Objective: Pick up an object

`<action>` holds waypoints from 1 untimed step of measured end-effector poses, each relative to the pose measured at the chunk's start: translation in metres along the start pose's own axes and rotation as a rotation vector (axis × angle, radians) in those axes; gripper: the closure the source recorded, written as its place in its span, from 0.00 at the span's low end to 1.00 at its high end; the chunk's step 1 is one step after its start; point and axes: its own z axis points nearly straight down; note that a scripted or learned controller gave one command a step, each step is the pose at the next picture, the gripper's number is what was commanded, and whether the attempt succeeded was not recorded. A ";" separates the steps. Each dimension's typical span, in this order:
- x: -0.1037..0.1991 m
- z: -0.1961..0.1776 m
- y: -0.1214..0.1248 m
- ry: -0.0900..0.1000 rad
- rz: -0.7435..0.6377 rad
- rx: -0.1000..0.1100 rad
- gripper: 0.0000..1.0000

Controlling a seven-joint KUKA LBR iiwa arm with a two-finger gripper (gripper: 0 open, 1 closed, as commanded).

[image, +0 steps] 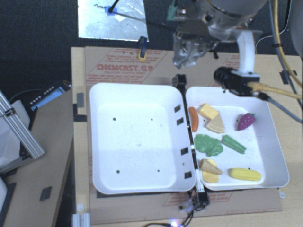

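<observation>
Above the bench's far edge hangs the gripper [189, 56], its opening impossible to judge. Nearer, the right bin [277, 150] holds a carrot [193, 118], cheese wedges [208, 111], grapes [245, 121], lettuce [208, 144] and corn [245, 174].

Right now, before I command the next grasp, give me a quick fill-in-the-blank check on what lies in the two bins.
1. All the toy food lies in the ____ bin of the camera view.
2. The purple grapes lie nearest that bin's far ____ corner.
3. The orange carrot lies along the bin's ____ wall.
4. The yellow corn lies near the bin's ____ edge.

Missing words: right; right; left; near
</observation>
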 end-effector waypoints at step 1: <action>0.049 0.183 -0.030 -0.004 -0.012 0.019 1.00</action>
